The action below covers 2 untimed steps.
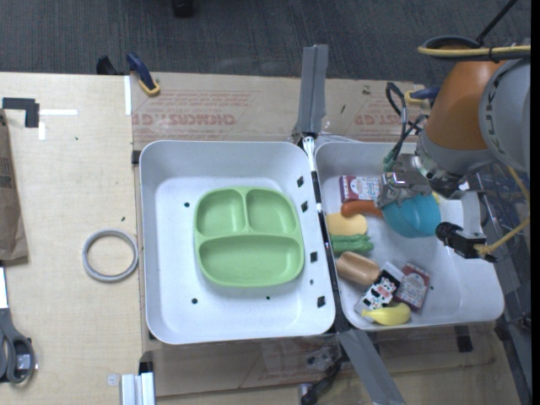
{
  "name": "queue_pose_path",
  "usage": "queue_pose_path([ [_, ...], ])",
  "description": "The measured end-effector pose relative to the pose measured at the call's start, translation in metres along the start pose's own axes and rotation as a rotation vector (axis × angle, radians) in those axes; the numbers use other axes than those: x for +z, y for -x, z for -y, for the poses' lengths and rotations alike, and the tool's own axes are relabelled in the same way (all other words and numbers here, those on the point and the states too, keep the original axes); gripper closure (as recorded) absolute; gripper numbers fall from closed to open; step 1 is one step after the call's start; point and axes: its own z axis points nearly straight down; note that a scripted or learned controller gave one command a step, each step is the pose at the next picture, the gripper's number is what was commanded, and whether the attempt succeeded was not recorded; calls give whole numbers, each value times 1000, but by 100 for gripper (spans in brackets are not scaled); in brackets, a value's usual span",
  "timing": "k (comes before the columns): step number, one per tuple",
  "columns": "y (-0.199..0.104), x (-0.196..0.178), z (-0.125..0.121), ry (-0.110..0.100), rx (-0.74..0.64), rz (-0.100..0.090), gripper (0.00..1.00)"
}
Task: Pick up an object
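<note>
My gripper [395, 189] hangs over the back of the right bin [472, 306], under the grey arm with its orange band [462, 104]. Right beside and below it is a teal cup-like object [415, 216], touching or nearly touching the gripper. An orange-red carrot-shaped piece [361, 208] lies just left of the gripper, in front of a red and white packet [359, 186]. Further forward in the bin lie a yellow piece [348, 224], a green piece [351, 244], a brown bun [357, 267], a cow-print box [380, 291], a dark red packet [413, 285] and a banana [386, 314].
The left bin [164, 251] holds a green divided plate [248, 236]. A grey ring [110, 254] lies on the bench to the left. A black clamp part [460, 241] sticks out over the right bin's right side.
</note>
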Motion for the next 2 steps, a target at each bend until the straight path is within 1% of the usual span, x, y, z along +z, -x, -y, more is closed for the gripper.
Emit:
queue_pose_path([
  [1,0,0,0,1,0,0,0],
  [2,0,0,0,1,0,0,0],
])
